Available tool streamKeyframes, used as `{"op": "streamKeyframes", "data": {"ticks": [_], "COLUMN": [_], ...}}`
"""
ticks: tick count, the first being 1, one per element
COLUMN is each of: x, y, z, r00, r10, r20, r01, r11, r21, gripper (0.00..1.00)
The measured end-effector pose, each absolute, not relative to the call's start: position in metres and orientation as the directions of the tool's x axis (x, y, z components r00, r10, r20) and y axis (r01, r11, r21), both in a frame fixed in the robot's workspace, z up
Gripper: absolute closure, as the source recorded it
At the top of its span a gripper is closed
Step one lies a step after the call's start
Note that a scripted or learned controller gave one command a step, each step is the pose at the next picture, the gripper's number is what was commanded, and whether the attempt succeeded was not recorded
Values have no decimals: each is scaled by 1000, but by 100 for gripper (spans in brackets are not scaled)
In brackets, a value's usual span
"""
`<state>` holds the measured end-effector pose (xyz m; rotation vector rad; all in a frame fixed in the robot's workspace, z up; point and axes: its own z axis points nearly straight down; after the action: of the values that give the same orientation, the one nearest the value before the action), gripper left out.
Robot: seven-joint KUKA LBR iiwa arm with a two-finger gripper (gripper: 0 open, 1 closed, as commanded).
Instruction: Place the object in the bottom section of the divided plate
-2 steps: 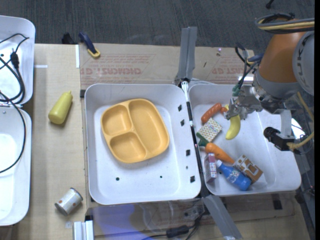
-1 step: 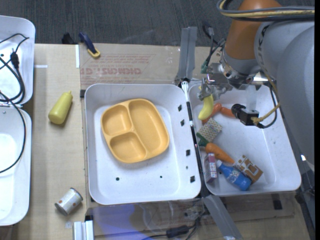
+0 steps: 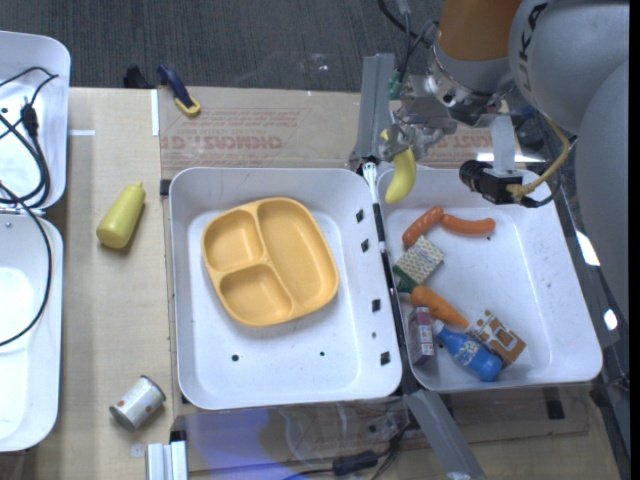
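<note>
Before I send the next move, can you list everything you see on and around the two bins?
divided plate: 1, yellow-orange, in left bin
banana: 1, yellow, between the gripper's fingers over the right bin's top left corner
sausages: 2, orange-red, right bin top
carrot: 1, orange, right bin centre
snack packet: 1, pale green, beside the sausages
bottle: 1, blue, right bin bottom
small carton: 1, brown, beside the bottle
mustard bottle: 1, yellow, bench left
can: 1, silver, bench bottom left
gripper: 1, grey, shut on banana

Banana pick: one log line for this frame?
jaws: gripper shut on banana | position: above bins' divider | divided plate: left bin, bottom section unfilled
</note>
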<state>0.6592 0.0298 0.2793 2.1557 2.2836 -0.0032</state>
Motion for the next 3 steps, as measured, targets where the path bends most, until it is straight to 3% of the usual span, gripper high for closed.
{"op": "streamKeyframes", "data": {"ticks": [1, 2, 3], "x": [659, 659, 607], "y": [30, 88, 116], "z": [311, 340, 246], "r00": [107, 380, 340], "r10": [994, 925, 940], "r20": [-3, -4, -4], "r01": [994, 925, 940], "r11": [-107, -380, -340], "r21": [-1, -2, -3], "gripper": [100, 100, 100]}}
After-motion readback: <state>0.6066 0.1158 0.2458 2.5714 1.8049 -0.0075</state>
